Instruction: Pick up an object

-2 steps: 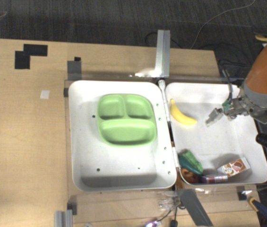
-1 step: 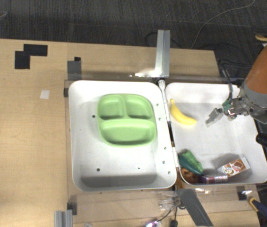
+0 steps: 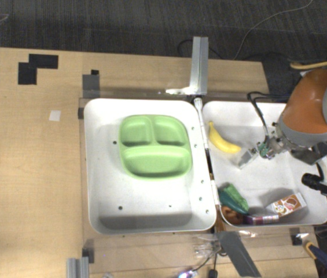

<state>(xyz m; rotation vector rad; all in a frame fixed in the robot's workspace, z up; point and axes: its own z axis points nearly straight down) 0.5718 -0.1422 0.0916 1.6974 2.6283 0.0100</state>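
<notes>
In the right bin (image 3: 302, 112) lie a yellow banana (image 3: 223, 141) near the left wall, a dark green object (image 3: 233, 198) at the front left, a purple and red pen-like item (image 3: 261, 218) along the front wall, and a small red and white packet (image 3: 286, 204) at the front right. My gripper (image 3: 246, 156) hangs over the bin's middle, just right of the banana and a little in front of it, pointing down and to the left. I see nothing held in it.
The left bin (image 3: 102, 172) holds a light green divided plate (image 3: 154, 145). A metal post (image 3: 199, 65) stands behind the wall between the bins. The arm's orange band (image 3: 311, 100) looms over the right bin's back right corner.
</notes>
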